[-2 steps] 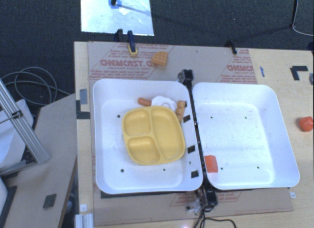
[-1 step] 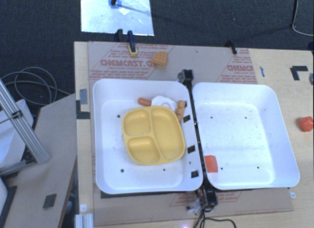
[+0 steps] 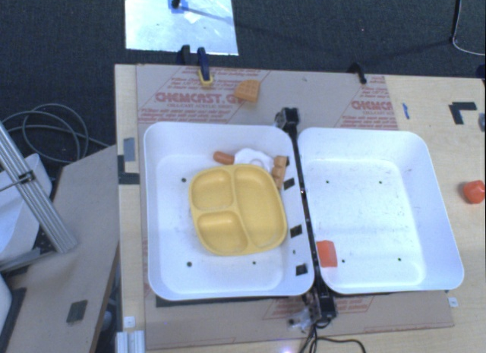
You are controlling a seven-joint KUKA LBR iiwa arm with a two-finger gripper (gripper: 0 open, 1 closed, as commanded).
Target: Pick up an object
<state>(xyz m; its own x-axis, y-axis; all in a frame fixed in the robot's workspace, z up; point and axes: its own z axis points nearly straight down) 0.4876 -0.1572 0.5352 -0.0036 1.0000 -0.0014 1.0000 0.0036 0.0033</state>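
A yellow three-compartment plate [image 3: 236, 209] lies in the middle of the left bin [image 3: 163, 192]. Behind it sit a small orange sausage-like piece [image 3: 224, 158], a white object [image 3: 253, 159] and a tan piece [image 3: 279, 168] by the bin's right wall. In the right bin [image 3: 425, 192], an orange-red block [image 3: 326, 253] rests at the front left corner.
On the bench behind the bins lies a waffle-like tan piece [image 3: 247, 90] near a yellow-and-blue clamp [image 3: 203, 69]. A small orange object [image 3: 473, 191] sits on the bench right of the right bin. A metal plate [image 3: 180, 10] lies on the floor beyond.
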